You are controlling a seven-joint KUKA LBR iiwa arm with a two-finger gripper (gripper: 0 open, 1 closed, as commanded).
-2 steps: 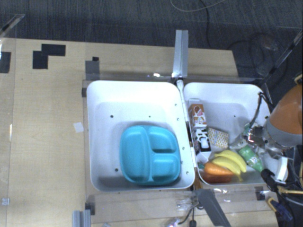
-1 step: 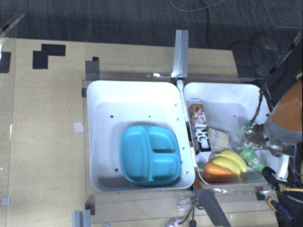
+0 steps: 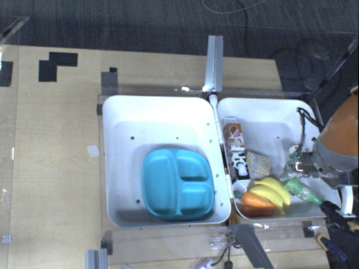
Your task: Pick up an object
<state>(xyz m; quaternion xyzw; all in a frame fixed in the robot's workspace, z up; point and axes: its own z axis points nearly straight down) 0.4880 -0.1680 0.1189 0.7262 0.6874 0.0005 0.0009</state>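
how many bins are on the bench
2. The left bin holds a blue tray; the right bin holds bananas and other items.

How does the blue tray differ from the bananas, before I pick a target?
The blue tray lies alone in the left bin; the bananas sit crowded among other items in the right bin. The tray is far larger, flat, with compartments; the bananas are small, curved and yellow. The bananas rest against an orange item; the tray touches nothing else. Both lie toward the near end of their bins.
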